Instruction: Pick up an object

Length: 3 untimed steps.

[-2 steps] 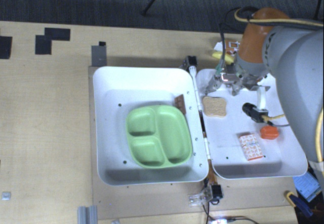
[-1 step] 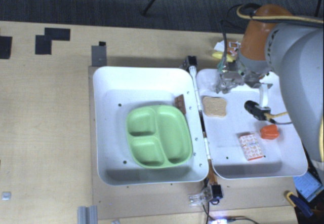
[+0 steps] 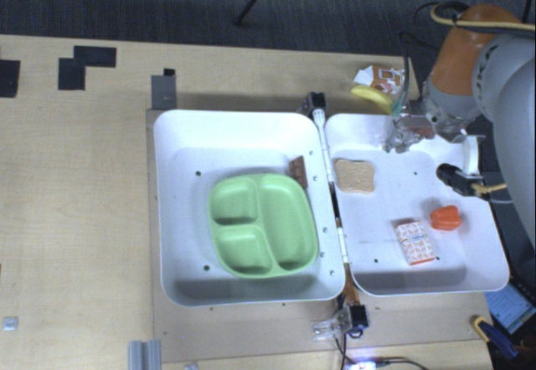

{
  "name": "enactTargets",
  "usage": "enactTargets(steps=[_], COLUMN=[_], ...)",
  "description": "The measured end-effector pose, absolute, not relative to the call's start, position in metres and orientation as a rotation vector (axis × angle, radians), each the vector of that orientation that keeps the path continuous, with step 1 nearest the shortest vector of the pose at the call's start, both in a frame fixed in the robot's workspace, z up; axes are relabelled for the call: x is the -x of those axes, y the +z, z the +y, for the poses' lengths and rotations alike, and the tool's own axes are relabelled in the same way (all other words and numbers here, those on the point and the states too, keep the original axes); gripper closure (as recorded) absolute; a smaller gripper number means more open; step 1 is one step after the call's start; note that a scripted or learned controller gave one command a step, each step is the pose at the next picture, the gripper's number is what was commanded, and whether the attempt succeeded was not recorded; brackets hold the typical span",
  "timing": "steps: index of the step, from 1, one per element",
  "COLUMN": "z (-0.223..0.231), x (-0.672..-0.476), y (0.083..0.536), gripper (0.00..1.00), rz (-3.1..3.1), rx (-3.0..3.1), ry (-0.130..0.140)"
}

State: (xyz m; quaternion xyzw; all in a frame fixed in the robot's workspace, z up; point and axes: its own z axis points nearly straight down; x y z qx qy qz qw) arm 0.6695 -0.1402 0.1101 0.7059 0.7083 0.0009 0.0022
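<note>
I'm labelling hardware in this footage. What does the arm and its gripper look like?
The arm is a rounded grey body with an orange band above the wrist. A yellowish cable loops over the band. The gripper is small, metallic grey, with thin parts; finer details are too small to tell.

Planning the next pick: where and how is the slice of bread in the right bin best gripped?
Likely from straight above, fingers closing across the two opposite edges of the slice of bread. It lies flat on the floor of the right bin, with bare floor around it except the bin's left wall nearby.
</note>
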Motion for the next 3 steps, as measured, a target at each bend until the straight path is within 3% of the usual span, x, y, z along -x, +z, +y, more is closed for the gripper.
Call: enactTargets(steps=[1,2,3], z=[-0.016,-0.019,-0.025], x=[-0.670,-0.669,-0.577], y=[0.193,0.191,0.190], gripper=[1.00,0.00,0.00], rz=[2.228,2.226,2.223], rx=[-2.211,-2.213,-2.218], ry=[0.011,0.004,0.003])
